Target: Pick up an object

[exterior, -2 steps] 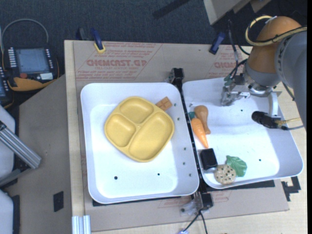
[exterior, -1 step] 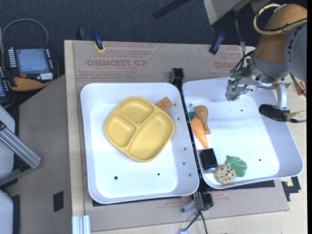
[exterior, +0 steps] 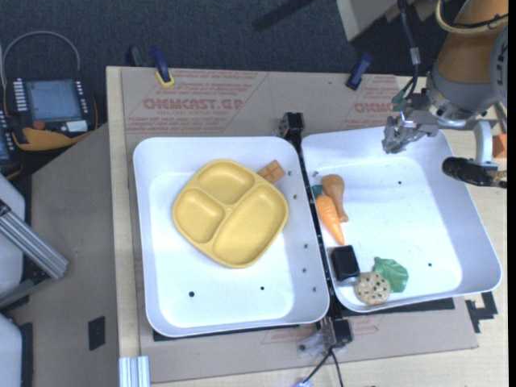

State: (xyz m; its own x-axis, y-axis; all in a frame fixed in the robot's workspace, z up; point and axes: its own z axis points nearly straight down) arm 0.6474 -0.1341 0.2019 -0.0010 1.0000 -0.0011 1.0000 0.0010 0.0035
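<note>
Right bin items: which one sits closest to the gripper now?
The carrot, by the bin's left wall; its top end points up toward the gripper. The black block, cookie and green leaf lie at the near edge.

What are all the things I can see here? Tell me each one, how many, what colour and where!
bins: 2, white, side by side on the bench
divided plate: 1, yellow, in the left bin
small block: 1, orange-brown, left bin, at the plate's upper right edge
carrot: 1, orange, right bin, near its left wall
tan piece: 1, tan, beside the carrot
black block: 1, black, right bin, lower left
cookie: 1, beige with dark dots, right bin front
leafy piece: 1, green, touching the cookie
handheld screen: 1, dark, far left
arm: 1, grey and orange, upper right
tool: 1, grey, over the right bin's back edge
</note>
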